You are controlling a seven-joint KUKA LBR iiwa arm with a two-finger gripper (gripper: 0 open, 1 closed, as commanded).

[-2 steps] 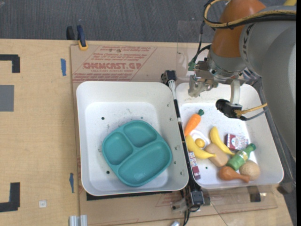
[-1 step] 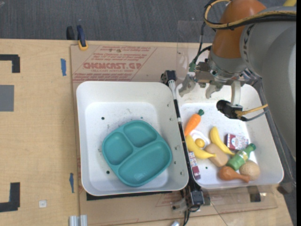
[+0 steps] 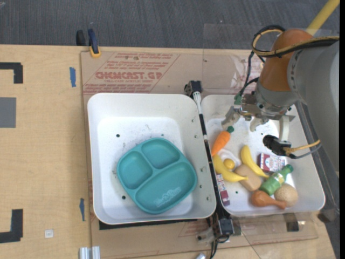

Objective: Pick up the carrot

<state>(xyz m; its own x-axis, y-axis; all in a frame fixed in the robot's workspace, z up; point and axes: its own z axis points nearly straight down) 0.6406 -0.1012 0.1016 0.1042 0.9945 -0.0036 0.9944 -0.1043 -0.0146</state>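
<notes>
The carrot [image 3: 220, 142] is orange with a small green top and lies near the left wall of the right bin [image 3: 310, 190], pointing down-left. My gripper [image 3: 243, 121] hangs just up and to the right of it, over the far part of that bin. Its fingers [image 3: 232, 117] are spread open with nothing between them. The left finger's tip is close to the carrot's green end, and I cannot tell whether they touch.
Toy food crowds the near half of the right bin: two bananas [image 3: 251, 161], a red packet [image 3: 271, 162], a green bottle [image 3: 275, 181], a tan block [image 3: 247, 178] and a brown potato [image 3: 287, 193]. A teal divided plate [image 3: 157, 175] sits in the left bin [image 3: 108, 144].
</notes>
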